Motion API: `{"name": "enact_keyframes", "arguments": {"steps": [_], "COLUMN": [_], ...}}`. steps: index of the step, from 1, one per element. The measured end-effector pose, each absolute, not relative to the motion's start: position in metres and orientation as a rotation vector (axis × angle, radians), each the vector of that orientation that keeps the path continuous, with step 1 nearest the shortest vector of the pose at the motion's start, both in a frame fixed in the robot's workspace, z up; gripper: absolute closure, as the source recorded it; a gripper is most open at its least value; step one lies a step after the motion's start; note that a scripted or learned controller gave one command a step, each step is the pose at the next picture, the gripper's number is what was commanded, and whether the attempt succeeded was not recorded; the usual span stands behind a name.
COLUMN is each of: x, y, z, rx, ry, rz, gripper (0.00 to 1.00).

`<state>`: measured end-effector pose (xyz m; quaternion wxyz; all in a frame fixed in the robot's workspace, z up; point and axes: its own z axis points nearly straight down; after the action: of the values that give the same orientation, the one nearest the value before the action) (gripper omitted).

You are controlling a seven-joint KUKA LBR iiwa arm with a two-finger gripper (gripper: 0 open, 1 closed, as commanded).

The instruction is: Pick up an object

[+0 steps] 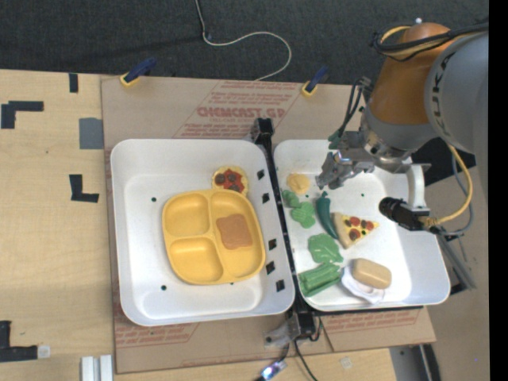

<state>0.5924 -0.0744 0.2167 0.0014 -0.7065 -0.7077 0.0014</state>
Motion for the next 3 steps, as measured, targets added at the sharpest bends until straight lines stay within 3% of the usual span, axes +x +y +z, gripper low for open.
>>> {"name": "enact_keyframes", "arguments": {"steps": [1,2,3], "x": [0.541,0.544,0.550], "y": [-0.055,-0.047,-0.046], "z": [0.214,0.234,0.228], "rx": [-2.218,-2.219,-2.219], "ry": [-2.219,-2.224,-2.222], "rz": [0.006,-0.001,0.002], "gripper": [1.00,1.00,1.00]}}
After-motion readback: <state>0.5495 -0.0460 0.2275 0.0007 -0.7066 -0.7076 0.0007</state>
